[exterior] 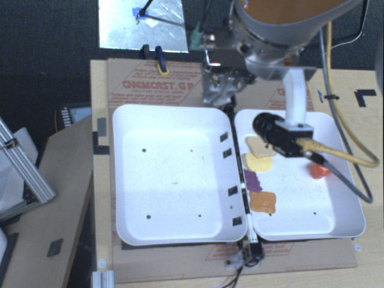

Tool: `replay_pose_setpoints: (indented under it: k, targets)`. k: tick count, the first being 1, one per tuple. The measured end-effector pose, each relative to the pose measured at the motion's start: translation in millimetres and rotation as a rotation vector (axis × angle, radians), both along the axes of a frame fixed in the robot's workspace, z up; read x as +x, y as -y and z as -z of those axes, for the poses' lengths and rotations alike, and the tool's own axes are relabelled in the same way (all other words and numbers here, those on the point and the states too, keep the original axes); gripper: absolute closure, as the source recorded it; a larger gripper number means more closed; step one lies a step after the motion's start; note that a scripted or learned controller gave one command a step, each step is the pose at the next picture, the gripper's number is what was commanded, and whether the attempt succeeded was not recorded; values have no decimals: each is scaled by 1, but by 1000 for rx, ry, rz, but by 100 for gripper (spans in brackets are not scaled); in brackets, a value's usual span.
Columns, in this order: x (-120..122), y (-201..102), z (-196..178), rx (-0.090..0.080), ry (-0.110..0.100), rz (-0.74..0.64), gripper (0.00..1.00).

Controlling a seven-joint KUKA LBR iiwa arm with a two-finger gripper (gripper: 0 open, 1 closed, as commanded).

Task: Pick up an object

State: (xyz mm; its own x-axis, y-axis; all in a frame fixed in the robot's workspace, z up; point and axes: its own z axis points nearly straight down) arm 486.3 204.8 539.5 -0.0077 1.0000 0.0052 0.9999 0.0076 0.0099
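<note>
Hovering with the gripper [223, 93] at the right bin's [300, 200] far-left corner; parted or clenched, cannot tell from this slant. Kept out at that corner, probably to leave a free descent. Nothing seen carried. Lying along the right bin's left wall, nearer the camera than the gripper: pale yellow piece [259, 146], purple piece [252, 182], orange-brown piece [263, 202]. Resting toward the right bin's right wall, farthest off: red piece [320, 171].

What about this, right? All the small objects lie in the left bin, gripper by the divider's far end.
Wrong bin. The camera view shows the orange piece, purple piece, yellow piece and red piece in the right bin. The gripper is by the far end of the divider, as said.
</note>
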Motion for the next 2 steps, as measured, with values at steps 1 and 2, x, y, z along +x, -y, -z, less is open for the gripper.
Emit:
replay_pose_setpoints:
  k: [1, 2]
  targets:
    - [0, 1, -7, -2, -5, 1, 100]
    - [0, 1, -7, -2, -6, 0, 0]
